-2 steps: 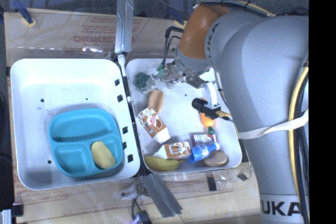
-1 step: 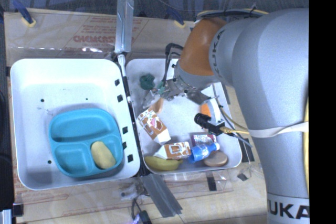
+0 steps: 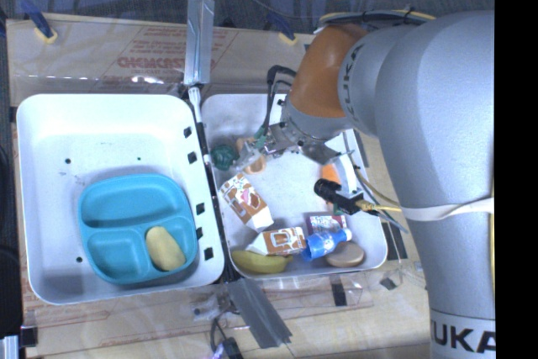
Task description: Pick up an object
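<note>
On the bench, as we see it: two white bins side by side, the left bin (image 3: 50, 206) and the right bin (image 3: 239, 103), meeting along a shared edge with black clips.
Left bin contents: we find a blue divided tray (image 3: 126, 219) with a yellow potato-like object (image 3: 166, 248) lying in its lower right compartment.
Right bin, near the arm: a dark green round object (image 3: 223, 155) sits close to the dividing wall, and just right of it a small tan object (image 3: 249, 147) lies beside the tool; we cannot tell whether they touch.
Right bin, middle: a brown-and-white carton (image 3: 245, 202) lies tilted, well below the tool.
Right bin, front row: we count a banana (image 3: 259, 262) at the front wall, a small printed box (image 3: 284, 241) just above it, a blue bottle (image 3: 324, 244) lying on its side, a purple-labelled packet (image 3: 326, 222) behind it, and a brown rounded object (image 3: 345, 255) at the right corner.
Right side: an orange object (image 3: 330, 172) is partly hidden by black cabling.
Obstruction: the grey arm with its orange band (image 3: 324, 80) covers the bin's upper right part.
Arm pose: it reaches in from the right, wrist bent down toward the bin's upper left area.
Tool: the gripper (image 3: 267, 140) sits low by the tan object; we cannot tell if it is released or clenched.
</note>
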Action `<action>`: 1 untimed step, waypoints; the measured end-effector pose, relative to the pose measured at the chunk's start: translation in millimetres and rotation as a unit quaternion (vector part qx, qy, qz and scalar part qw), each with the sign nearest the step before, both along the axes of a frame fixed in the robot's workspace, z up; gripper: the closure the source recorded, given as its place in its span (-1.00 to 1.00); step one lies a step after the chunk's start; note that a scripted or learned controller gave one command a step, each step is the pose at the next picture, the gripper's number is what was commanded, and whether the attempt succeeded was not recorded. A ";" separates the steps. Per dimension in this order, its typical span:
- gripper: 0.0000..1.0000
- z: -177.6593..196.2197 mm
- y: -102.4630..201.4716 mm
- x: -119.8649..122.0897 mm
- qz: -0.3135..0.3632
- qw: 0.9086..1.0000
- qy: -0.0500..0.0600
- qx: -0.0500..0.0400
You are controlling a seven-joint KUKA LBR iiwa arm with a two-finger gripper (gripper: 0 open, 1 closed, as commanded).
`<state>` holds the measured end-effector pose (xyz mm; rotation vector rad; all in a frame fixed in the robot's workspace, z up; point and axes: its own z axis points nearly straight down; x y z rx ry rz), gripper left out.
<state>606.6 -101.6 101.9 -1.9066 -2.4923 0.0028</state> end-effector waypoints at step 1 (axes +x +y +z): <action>1.00 91.2 39.1 2.0 -0.165 0.986 -0.002 -0.001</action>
